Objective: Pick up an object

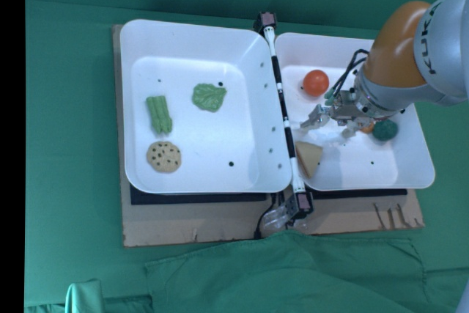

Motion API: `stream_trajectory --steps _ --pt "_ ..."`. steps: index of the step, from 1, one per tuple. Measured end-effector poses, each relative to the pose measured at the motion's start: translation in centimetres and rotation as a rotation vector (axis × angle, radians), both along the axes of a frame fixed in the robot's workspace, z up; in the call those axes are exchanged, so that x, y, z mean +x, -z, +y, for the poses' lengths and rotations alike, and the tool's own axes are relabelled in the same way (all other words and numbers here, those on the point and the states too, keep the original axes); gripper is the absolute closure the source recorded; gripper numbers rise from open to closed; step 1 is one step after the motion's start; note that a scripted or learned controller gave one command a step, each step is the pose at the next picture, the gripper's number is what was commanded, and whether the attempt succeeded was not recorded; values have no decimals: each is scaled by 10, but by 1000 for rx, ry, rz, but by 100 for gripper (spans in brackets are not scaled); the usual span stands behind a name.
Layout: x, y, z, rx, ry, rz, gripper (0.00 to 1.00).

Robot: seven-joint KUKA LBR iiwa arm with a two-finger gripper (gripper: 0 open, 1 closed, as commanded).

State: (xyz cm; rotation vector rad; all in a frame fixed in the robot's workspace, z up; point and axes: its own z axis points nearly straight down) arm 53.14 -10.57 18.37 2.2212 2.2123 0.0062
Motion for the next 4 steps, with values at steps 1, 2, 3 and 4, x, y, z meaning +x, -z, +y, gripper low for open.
stream_trajectory --steps 1,2,3,4 --pt "3 -14 -2 -5 4 -14 100" --pt "8 -79 -8 -1 -1 -3 100" --pt "8 -126 -16 -1 0 -2 100" --pt "5 -187 -9 -1 -2 -3 100"
